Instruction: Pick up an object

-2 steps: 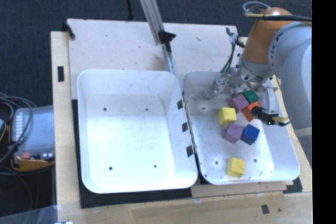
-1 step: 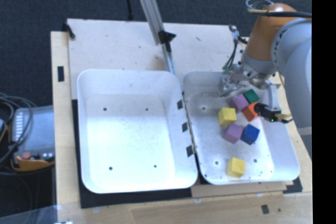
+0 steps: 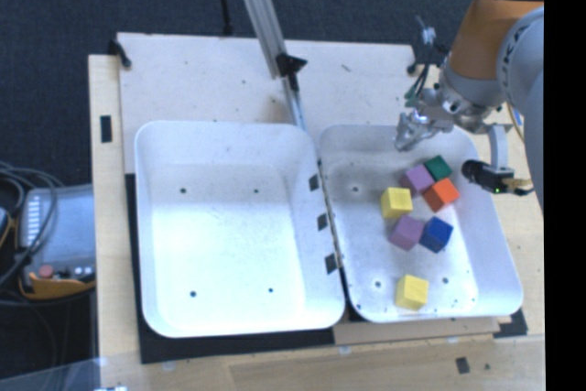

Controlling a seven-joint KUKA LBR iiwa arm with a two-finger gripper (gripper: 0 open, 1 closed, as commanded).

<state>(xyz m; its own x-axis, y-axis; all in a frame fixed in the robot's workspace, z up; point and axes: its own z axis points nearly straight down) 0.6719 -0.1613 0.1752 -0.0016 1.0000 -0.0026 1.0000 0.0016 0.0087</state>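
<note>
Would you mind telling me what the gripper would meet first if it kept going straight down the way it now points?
Most likely the bare floor of the right bin, near its back wall. The gripper hangs behind the light purple cube, though depth is hard to judge from this slant.

Open floor in right bin (image 3: 362,197) left of clustered cubes (image 3: 419,206).

Glossy white plastic bins (image 3: 229,224)
</note>
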